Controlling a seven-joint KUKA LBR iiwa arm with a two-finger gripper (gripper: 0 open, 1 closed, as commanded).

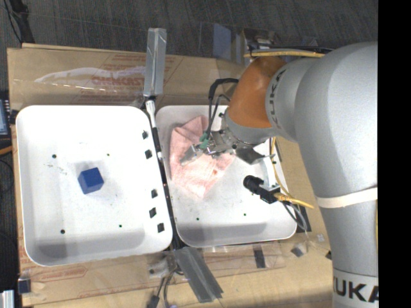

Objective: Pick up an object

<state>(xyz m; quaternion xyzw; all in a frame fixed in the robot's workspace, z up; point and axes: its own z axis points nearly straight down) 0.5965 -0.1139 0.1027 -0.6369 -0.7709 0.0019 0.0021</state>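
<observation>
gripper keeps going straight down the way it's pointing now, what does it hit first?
Most likely the pink cloth in the right bin. The gripper points down and left, directly over it. Depth is unclear from this slanted view; it may already be touching.

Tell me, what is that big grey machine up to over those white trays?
The robot arm has reached into the right bin and its gripper is down on a crumpled pink cloth lying there. Whether it has actually caught the cloth is unclear. A small blue cube sits alone in the left bin.
</observation>
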